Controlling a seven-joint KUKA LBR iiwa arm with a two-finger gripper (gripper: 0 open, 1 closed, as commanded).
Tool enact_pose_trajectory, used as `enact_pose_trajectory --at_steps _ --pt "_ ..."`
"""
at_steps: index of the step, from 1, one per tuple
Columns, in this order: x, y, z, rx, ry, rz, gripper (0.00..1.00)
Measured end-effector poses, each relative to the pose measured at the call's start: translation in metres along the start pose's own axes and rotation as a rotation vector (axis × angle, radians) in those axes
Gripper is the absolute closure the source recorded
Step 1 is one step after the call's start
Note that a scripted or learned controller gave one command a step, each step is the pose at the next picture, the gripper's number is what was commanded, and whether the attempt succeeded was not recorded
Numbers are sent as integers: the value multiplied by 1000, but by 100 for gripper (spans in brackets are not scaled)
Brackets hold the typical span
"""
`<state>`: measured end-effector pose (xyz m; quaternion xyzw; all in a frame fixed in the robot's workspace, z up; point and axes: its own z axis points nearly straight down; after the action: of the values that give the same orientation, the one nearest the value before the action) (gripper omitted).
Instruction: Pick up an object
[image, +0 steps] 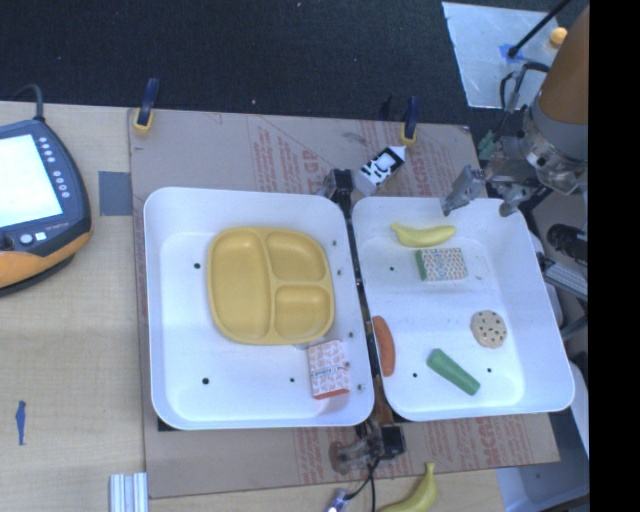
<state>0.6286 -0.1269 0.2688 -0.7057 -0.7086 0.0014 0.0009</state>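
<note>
My gripper (486, 196) hovers over the far edge of the right bin (530, 290); its two fingers stand apart, open, with nothing between them. Just below and to its left a yellow banana (422, 234) lies in that bin. A green dotted sponge block (442, 264) sits right beneath the banana. Farther toward the front are a round cookie (488, 327) and a green cylinder (453, 370). An orange sausage-shaped piece (384, 345) lies along the bin's left wall.
The left bin (180, 320) holds a yellow divided plate (270, 283) and a small red-and-white carton (328, 368). A black-and-white object (380, 166) lies behind the bins, another banana (415, 492) in front. A teach pendant (35, 205) rests at far left.
</note>
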Motion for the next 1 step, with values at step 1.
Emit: enact_pose_trajectory --at_steps 1 --pt "4 -44 102 3 0 -1 0"
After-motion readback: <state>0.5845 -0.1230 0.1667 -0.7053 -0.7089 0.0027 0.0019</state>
